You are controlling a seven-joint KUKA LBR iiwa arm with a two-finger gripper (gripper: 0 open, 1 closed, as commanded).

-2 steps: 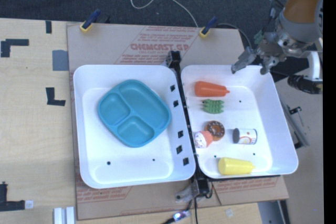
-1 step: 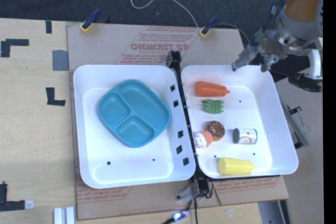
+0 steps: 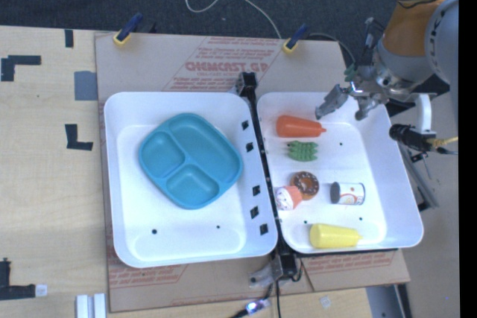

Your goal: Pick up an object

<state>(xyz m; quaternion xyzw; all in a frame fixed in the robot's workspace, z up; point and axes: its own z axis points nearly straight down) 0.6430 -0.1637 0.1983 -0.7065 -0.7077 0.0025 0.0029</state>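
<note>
Arm (image 3: 421, 18) cut off at right edge

Hand (image 3: 346, 106) apparently open, fingers spread downward.

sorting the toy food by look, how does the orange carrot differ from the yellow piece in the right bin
The carrot is orange with a tapered tip pointing toward the arm; the yellow piece is plain yellow and blunter, more like a rounded wedge. The carrot lies at the far end of the right bin, just under the open gripper; the yellow piece lies at the near end, far from it. Both lie flat on their sides, lengthwise across the bin.
</note>
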